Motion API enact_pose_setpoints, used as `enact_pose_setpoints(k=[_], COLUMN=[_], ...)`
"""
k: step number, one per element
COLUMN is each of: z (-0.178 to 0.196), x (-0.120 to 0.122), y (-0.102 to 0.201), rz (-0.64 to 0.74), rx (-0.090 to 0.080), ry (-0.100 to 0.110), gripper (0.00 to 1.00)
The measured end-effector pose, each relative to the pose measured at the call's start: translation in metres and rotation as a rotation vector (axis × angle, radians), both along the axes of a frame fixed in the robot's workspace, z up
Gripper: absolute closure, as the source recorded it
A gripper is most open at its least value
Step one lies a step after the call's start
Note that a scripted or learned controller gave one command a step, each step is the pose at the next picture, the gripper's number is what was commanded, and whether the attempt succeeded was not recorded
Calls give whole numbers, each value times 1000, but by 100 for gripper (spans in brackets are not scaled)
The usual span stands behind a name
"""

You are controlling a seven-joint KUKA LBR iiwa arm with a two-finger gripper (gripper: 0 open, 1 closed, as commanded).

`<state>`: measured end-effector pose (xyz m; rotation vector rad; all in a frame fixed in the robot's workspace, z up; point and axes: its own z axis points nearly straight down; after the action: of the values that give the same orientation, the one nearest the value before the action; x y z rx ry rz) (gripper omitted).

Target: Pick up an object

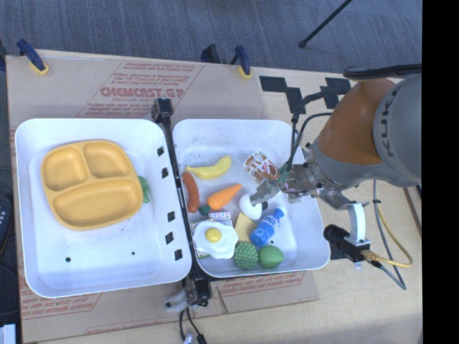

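From the overhead camera I see the arm (pixel 373 131) reaching in from the right, smooth grey casing with a glossy orange band, over the right bin (pixel 305 253). My tool (pixel 259 192) hangs low above the toys there; I cannot tell how it is set, since its tip blurs into the clutter.

Just under it lies a rounded white piece (pixel 250 206), and just beside that a small blue plastic bottle (pixel 267 228) with a white cap, lying tilted. A crinkly brown-and-white packet (pixel 260 165) sits near the tool's upper side.

Further left in the same bin are a curved yellow banana (pixel 211 168), a tapered orange carrot (pixel 224 196), a reddish sausage (pixel 191 190), a flat fried egg (pixel 214 239), a bumpy green fruit (pixel 245 255) and a smooth green ball (pixel 270 256).

The left bin (pixel 43 278) holds a matte yellow divided tray (pixel 92 183) with three compartments.
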<state>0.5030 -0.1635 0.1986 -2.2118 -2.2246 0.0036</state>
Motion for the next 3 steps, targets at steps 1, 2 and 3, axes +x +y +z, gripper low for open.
enact_pose_setpoints(k=[1,2,3], z=[-107,-107,-108], x=[-8,101,119], y=[-2,9,-25], rz=[135,201,414], rx=[1,-1,15], ry=[0,-3,1], gripper=[0,0,0])
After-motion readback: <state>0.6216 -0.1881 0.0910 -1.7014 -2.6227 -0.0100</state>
